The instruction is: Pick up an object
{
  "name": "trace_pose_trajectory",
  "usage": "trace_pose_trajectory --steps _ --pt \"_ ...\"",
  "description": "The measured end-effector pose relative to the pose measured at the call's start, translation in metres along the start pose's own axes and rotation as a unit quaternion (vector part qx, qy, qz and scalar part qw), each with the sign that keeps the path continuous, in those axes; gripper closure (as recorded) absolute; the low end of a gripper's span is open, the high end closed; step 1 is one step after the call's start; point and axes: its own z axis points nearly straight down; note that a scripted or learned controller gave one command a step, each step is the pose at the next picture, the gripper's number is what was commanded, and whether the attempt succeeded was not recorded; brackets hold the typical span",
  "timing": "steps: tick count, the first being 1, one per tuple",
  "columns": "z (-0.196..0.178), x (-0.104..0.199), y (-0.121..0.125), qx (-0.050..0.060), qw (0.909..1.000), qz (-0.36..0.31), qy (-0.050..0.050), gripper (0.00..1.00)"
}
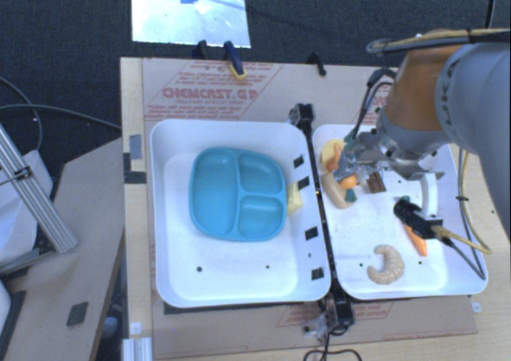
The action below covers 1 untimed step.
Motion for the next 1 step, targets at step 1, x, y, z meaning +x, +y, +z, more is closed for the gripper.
trace_pose_trajectory --steps 1 --pt "-0.0910 0.0684 0.0306 0.001 1.0000 0.000 0.001 1.00"
